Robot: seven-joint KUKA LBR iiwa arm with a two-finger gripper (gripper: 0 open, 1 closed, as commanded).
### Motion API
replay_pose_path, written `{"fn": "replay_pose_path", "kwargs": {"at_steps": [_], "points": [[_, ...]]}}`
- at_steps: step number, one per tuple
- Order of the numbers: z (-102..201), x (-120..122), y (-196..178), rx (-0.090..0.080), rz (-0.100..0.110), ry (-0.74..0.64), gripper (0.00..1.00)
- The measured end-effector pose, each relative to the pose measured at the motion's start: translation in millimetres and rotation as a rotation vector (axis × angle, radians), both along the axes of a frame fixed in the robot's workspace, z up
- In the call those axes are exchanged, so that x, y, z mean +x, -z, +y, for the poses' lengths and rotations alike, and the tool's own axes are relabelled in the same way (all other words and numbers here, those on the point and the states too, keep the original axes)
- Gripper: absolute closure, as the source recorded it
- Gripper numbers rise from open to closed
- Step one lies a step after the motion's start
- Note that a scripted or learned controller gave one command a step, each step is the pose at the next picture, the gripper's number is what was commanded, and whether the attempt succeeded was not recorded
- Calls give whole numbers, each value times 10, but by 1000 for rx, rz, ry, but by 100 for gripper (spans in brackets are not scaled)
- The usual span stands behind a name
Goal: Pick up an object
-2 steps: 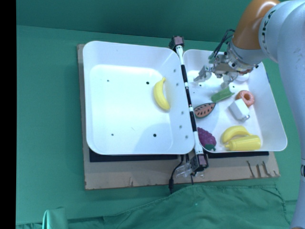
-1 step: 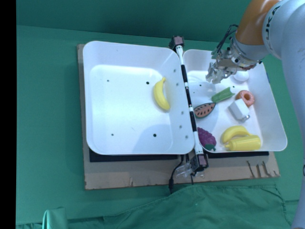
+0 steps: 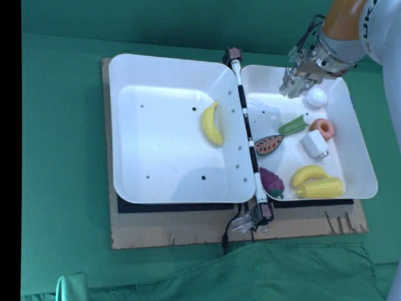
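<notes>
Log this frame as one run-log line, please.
phase: approach | gripper over right bin far end, beside white ball | nothing seen held | left bin: one banana

Over the far end of the right bin (image 3: 360, 168), the gripper (image 3: 293, 86) hangs just beside a white ball (image 3: 316, 97), while a lone banana (image 3: 212, 123) lies in the left bin (image 3: 156, 74) and more toy food crowds the right.

place: robot lab | signs: green cloth (image 3: 62, 137) draped over bench | two white bins (image 3: 163, 137) on cardboard (image 3: 188, 234) | toy fruit (image 3: 212, 124) | grey-orange arm (image 3: 357, 11) overhead
</notes>
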State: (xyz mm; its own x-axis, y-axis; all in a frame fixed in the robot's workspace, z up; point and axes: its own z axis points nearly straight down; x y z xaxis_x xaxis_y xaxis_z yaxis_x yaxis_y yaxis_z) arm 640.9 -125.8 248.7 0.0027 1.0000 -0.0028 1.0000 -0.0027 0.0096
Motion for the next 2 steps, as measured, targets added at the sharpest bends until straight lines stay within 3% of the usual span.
{"fn": "replay_pose_path", "kwargs": {"at_steps": [2], "points": [[-98,-32,-1194,-1,-3,0,100]]}}
